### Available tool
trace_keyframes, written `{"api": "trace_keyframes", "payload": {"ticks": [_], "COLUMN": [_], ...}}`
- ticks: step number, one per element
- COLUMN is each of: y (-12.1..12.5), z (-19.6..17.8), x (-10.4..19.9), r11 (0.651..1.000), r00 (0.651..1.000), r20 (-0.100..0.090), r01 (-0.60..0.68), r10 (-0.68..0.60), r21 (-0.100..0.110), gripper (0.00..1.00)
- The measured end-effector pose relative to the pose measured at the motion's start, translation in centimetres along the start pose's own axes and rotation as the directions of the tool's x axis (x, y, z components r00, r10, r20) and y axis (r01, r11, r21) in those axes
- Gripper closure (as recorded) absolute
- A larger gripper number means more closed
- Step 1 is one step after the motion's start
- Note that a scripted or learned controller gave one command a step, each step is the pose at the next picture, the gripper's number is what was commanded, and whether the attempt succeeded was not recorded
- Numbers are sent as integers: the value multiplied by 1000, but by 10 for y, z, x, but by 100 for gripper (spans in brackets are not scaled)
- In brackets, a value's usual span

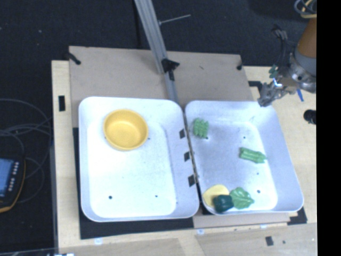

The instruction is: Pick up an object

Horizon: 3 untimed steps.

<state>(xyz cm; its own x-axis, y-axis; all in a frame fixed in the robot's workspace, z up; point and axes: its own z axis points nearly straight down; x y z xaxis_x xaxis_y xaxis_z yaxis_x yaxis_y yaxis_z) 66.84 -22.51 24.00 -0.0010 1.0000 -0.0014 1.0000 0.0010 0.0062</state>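
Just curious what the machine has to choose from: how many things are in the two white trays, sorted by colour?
Yellow: 2, the bowl and a yellow piece.
Light green: 3, at.
Dark green: 1, a block.
Total: 6

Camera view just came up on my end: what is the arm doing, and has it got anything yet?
Nothing is held. The arm's two-finger gripper hovers at the far right corner of the right white bin, above the rim. In that bin lie a small green leafy piece, a long green piece, and a near-corner cluster: a yellow rounded piece, a dark green block, a light green piece. A yellow bowl sits in the left white bin.
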Motion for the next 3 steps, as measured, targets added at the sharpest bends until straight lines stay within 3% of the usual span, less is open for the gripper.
{"api": "trace_keyframes", "payload": {"ticks": [1,3], "y": [1,-35], "z": [-20,-6], "x": [0,106], "r11": [1000,1000], "r00": [1000,1000], "r20": [-1,-2], "r01": [0,2], "r10": [0,-2], "r21": [3,5], "gripper": [100,100]}}
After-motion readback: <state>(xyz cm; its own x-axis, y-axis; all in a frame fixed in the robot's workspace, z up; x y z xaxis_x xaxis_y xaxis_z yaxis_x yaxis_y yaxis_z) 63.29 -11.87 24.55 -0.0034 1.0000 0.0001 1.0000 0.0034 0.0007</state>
